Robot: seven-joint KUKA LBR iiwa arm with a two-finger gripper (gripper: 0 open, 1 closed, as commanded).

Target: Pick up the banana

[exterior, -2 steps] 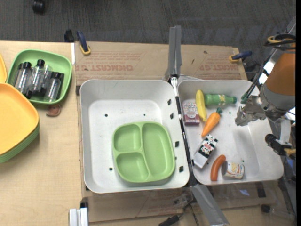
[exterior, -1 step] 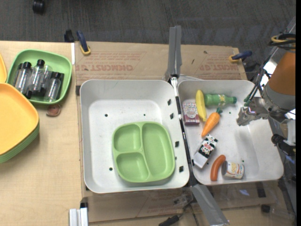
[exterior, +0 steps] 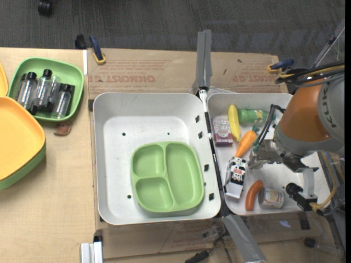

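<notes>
I see the banana (exterior: 234, 121) lying in the right bin (exterior: 285, 100), upper left of the gripper (exterior: 258, 153). I can't tell its grip state. I'd approach squarely across the banana's middle, avoiding the carrot (exterior: 246, 143).

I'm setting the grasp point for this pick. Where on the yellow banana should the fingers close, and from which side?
Probably across the middle of the yellow banana, coming straight down from above. It lies flat and lengthwise in the right white bin, with the purple packet on one side and the green bottle and orange carrot close on the other, so closing across its narrow width fits best.
</notes>
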